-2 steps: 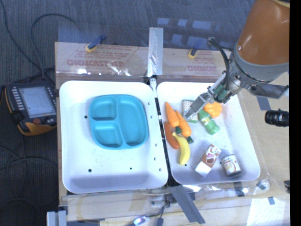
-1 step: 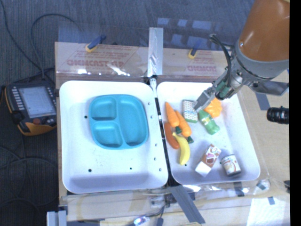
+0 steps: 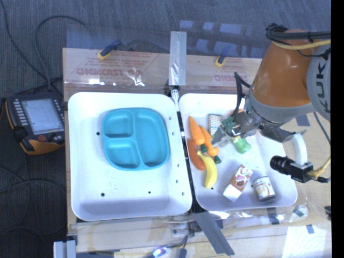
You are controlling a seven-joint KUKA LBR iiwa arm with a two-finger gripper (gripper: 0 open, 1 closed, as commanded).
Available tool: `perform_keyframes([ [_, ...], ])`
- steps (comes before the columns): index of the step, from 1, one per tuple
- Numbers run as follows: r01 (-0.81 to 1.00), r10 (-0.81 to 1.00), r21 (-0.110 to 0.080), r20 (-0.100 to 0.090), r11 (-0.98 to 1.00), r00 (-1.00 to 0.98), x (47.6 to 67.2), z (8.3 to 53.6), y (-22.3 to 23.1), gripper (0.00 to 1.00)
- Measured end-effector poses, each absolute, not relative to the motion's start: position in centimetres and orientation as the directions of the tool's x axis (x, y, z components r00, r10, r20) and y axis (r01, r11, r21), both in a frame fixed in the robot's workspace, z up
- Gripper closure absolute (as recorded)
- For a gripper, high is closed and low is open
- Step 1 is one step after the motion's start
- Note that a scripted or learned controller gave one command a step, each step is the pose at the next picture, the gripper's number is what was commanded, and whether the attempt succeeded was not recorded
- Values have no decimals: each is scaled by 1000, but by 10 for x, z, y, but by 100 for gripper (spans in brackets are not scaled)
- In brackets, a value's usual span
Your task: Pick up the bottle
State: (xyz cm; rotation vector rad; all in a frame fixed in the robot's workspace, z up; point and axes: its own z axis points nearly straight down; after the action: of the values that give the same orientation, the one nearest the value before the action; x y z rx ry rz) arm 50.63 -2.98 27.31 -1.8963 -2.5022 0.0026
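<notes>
Green bottle [image 3: 242,144] in the right bin [image 3: 279,198] we see just beside the gripper [image 3: 230,127], carrots [image 3: 200,134] and banana [image 3: 208,168] left of it, jaw state we cannot tell, blue tray [image 3: 134,138] in left bin [image 3: 91,198]

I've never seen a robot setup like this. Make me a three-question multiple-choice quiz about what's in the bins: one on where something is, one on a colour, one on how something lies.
1. Where is the blue tray?
A. left bin
B. right bin
C. on the floor

2. What colour is the banana?
A. green
B. yellow
C. red

3. How does the small can lie?
A. standing upright
B. on its side
C. stacked on the carton

Answers:
1 A: the blue tray sits in the left bin.
2 B: the banana is yellow, beside the carrots.
3 B: the can lies on its side near the carton.
</notes>
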Motion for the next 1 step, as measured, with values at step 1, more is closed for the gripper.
perform_keyframes([
  [1, 977, 977, -1, -3, 213, -213, 564, 309, -127, 100],
])
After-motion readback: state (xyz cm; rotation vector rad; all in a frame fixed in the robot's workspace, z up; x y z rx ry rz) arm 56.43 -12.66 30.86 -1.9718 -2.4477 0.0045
